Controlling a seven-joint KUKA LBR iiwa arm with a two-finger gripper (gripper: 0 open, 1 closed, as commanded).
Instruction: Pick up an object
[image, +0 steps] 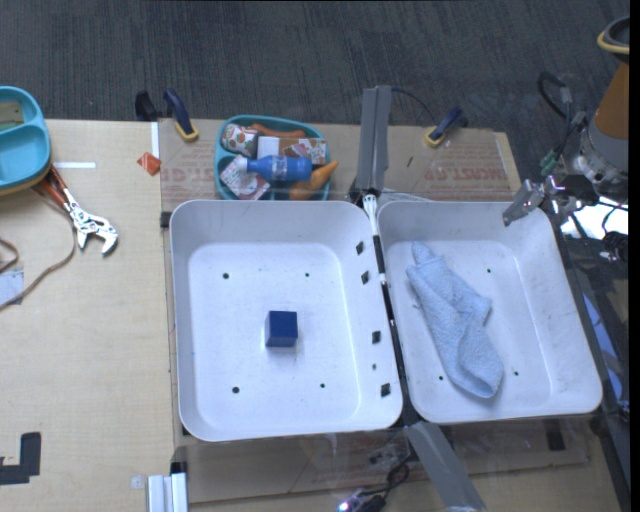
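A small dark blue cube (282, 328) sits near the middle of the left white bin (200, 400). A light blue cloth (455, 318) lies crumpled in the right white bin (560, 380), running from its upper left toward its lower middle. The grey arm (612, 120) with its orange band comes in at the top right corner. My gripper (535, 198) hangs by the far right corner of the right bin, above its rim and well away from both the cloth and the cube. Nothing shows in it.
Behind the left bin stands a blue bowl (272, 160) with several packets and a bottle. A teal tray (20, 135) and a wrench (90, 228) lie on the wooden bench at left. Clamps (180, 115) and a grey post (374, 140) stand at the back.
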